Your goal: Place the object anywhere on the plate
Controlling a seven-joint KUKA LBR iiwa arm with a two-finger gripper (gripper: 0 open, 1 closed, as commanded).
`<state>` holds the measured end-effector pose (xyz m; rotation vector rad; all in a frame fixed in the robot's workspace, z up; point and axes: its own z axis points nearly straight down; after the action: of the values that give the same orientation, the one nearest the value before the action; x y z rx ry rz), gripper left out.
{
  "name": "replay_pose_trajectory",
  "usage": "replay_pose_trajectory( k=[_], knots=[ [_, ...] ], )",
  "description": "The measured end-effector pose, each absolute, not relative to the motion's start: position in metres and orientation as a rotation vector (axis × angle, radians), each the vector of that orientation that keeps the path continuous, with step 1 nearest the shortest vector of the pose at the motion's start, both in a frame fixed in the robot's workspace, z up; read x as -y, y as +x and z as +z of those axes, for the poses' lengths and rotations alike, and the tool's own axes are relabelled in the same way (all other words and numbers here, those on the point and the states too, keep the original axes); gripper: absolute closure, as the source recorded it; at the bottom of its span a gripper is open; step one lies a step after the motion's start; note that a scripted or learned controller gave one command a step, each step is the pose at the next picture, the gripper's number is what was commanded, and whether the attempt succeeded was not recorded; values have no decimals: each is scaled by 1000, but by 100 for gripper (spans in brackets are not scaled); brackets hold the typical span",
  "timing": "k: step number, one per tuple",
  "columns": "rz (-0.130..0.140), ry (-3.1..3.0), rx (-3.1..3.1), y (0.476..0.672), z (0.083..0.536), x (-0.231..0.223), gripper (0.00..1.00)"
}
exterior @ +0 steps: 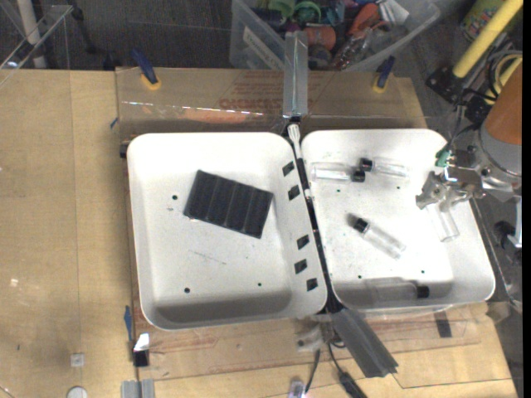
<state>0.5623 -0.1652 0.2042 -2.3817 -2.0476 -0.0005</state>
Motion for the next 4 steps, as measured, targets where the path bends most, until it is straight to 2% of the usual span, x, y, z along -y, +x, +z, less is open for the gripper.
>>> replay_pose_trajectory(
  k=[1, 2, 3, 4],
  knots=[
    [2, -2556, 1827, 544, 258, 153, 100],
    [2, -2887, 1239, 524, 344, 152, 100],
    [5, -3095, 533, 521, 358, 160, 100],
    [3, -3063, 701, 535, 400, 134, 100]
  ],
)
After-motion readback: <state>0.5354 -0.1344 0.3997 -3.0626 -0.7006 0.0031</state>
